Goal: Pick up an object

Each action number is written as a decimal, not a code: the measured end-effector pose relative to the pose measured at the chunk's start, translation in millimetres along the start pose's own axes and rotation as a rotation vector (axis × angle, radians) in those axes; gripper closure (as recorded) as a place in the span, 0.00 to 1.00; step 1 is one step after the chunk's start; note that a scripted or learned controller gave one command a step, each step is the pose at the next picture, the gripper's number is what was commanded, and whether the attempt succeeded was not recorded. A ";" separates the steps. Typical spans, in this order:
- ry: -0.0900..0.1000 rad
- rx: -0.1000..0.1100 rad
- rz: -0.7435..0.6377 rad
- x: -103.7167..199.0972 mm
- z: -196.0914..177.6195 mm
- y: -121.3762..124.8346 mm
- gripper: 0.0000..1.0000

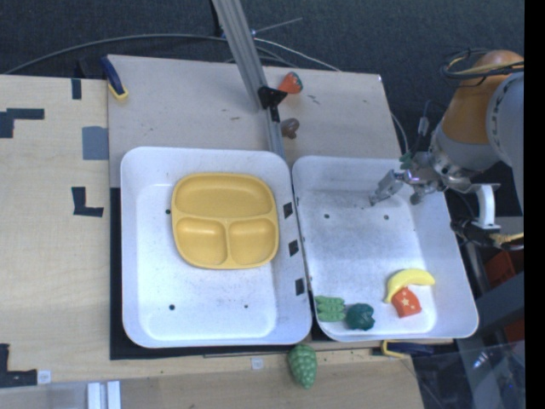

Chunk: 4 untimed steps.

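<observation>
1. Camera view, gripper (398, 187): we log it over the far right part of the right bin (443, 228), with the arm (477, 118) coming in from the right. Its two fingers look spread, with nothing between them. We judge it is placed there as a start for a descent, not yet over any object.
2. Task's things, near right corner of the right bin: we count a yellow banana (410, 279) lying just over a red piece (407, 302), the two touching or nearly so. They sit well apart from the gripper.
3. Near left corner of the same bin: a light green piece (329, 308) and a dark green piece (360, 316) lie side by side against the wall. Their closeness to the rim would likely make a grasp awkward.
4. Left bin (136, 228): we note a yellow divided tray (226, 220) with three compartments, lying flat in the far half.
5. Off the bins: a green grape-like cluster (301, 365) rests on the bench at the near edge, out of the working area. A metal pole (243, 41) rises from the far side.
6. Hard to make out: the fingertips are small and blurred; the exact kind of the red and green pieces we cannot tell; the arm is cut off at the right.
</observation>
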<state>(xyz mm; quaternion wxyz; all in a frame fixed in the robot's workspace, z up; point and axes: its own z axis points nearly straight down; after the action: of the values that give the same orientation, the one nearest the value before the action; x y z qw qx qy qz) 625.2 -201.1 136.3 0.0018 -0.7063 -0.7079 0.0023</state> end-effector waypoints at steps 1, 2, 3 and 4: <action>-0.001 -0.004 -0.001 1.0 49.8 0.2 0.00; -0.001 -0.004 -0.002 1.4 37.8 0.4 1.00; -0.001 -0.009 0.000 -6.6 -16.3 6.3 1.00; -0.001 -0.012 0.000 -5.5 -71.8 17.6 1.00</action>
<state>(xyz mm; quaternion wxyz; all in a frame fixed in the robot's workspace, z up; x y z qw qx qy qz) 643.3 -206.5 208.0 -0.0028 -0.7063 -0.7079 -0.0014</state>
